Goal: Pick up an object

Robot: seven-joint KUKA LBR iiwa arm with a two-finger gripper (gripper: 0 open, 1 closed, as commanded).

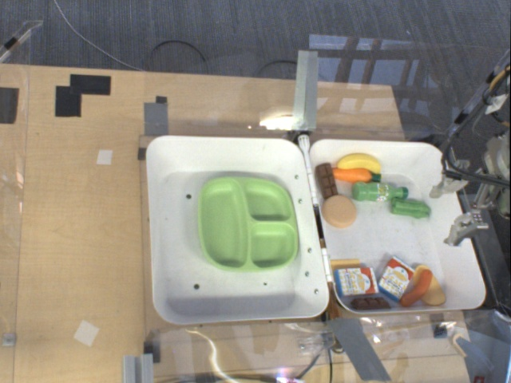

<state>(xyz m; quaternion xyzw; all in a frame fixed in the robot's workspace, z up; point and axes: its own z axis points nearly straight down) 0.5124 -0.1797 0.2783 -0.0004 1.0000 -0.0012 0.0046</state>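
Observation:
The right bin [458, 271] holds several toy foods. At its back lie a yellow banana [358, 163], an orange carrot [351, 175], a green bottle [379, 191] and a second green piece [409, 207]. A brown chocolate bar [323, 180] and a round tan cookie [340, 211] lie by the left wall. Two small cartons [355, 280] [395, 278], a hot dog [417, 286] and a dark brown piece [370, 302] sit at the front. My gripper [453, 211] hangs at the bin's right edge, open, with nothing between its fingers, right of the green piece.
The left bin [168, 294] holds a green divided plate [247, 222]. A metal post [306, 90] stands behind the wall between the bins. Bare white floor lies in the middle of the right bin, between the cookie and the gripper.

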